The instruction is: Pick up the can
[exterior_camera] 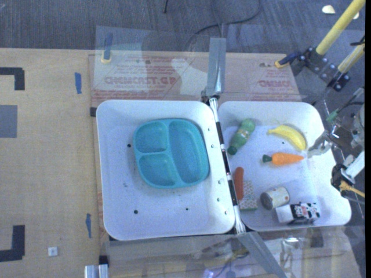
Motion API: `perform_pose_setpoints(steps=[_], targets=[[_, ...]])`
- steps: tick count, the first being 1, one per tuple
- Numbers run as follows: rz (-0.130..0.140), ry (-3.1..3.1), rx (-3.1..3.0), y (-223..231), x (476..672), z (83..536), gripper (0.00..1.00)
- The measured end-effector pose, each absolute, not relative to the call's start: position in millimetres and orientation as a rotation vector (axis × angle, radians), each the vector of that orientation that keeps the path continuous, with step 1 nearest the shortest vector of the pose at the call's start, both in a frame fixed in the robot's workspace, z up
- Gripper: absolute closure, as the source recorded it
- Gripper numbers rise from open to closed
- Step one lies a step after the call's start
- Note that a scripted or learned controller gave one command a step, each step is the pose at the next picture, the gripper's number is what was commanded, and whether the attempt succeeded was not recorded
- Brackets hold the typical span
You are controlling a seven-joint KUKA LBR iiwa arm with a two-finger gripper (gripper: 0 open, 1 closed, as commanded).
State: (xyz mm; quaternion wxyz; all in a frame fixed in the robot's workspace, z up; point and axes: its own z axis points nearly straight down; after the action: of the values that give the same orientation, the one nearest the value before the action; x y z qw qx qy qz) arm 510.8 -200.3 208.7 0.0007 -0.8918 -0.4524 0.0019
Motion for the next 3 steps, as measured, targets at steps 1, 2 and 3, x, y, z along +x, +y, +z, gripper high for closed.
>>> perform_pose_setpoints(steps=[1, 2, 3], targets=[[0.008, -1.014, -2.972, -183, 486.9, 239, 0.0], [0.006, -1.075, -2.952, -207, 509.6, 403, 0.0], [0.006, -1.524, -2.744, -146, 480.7, 255, 0.0]])
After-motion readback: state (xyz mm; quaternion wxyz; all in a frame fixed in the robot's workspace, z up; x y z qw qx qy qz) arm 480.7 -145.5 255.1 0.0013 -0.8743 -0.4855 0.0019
